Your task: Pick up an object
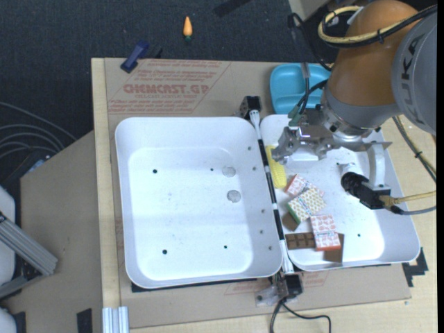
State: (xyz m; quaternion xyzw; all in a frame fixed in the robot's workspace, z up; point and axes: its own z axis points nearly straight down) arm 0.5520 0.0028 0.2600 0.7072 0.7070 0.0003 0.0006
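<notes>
My gripper point(295, 146) hangs low over the far left part of the right bin point(388, 245), beneath the grey arm with its orange band. Just in front of it, against the bin's left wall, lies a yellow ridged piece point(277, 175). Nearer the front sit a small patterned box point(297, 184), a larger dotted box point(307, 201) and a red-and-white box point(325, 232). A brown chocolate-like bar point(300, 240) and a small brown piece point(290, 220) lie beside them. Nothing shows between my gripper's tips.
The left bin point(139, 141) stands beside the right one, sharing a dividing rim. A light blue dish point(291, 89) rests behind the right bin. On the dark floor beyond the bench lie a blue item point(134, 57) and a small orange item point(187, 26).
</notes>
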